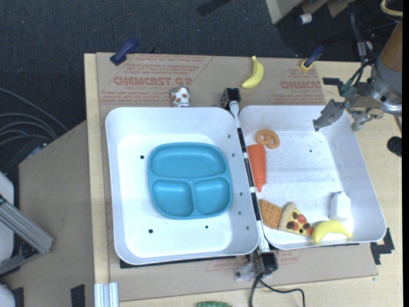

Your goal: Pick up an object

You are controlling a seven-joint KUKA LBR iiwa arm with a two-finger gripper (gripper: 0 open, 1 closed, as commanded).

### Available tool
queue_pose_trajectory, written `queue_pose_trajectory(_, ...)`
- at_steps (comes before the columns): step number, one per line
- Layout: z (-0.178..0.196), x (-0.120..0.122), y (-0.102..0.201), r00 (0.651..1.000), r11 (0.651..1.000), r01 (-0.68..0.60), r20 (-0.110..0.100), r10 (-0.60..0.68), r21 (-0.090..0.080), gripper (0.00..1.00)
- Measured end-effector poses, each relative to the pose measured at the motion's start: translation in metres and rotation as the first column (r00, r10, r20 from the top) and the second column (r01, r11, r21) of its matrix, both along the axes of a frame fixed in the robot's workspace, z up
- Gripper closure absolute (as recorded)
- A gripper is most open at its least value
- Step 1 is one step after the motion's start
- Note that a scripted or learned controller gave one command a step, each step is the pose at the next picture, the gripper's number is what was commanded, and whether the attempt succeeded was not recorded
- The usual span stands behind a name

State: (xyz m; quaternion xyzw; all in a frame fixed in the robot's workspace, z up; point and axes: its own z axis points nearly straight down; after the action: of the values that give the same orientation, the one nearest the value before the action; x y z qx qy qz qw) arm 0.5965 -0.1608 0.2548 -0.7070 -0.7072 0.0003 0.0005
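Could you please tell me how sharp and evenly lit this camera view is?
Camera view: even, soft lighting; the white right-hand bin shows no harsh glare; the orange carrot and blue divided plastic plate are sharp; the gripper looks slightly soft.

Lab: clamped bins (121,171), loose cables (25,117)

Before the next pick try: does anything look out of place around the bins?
Yes. A yellow banana and a small patterned cup lie on the cardboard behind the bins, outside both. The other toy food sits in the right bin; the blue plate fills the left bin.
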Motion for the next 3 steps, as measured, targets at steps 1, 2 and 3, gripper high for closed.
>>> queue_pose_trajectory(1,-0.097,0.035,0.004,1.000,1.000,-0.001,-0.002,0.001,0.001,0.00)
queue_pose_trajectory(2,-0.167,0.072,0.061,1.000,1.000,0.000,0.006,0.000,0.001,0.00)
queue_pose_trajectory(3,-0.156,0.073,0.062,1.000,1.000,-0.002,0.008,0.002,0.000,1.00)
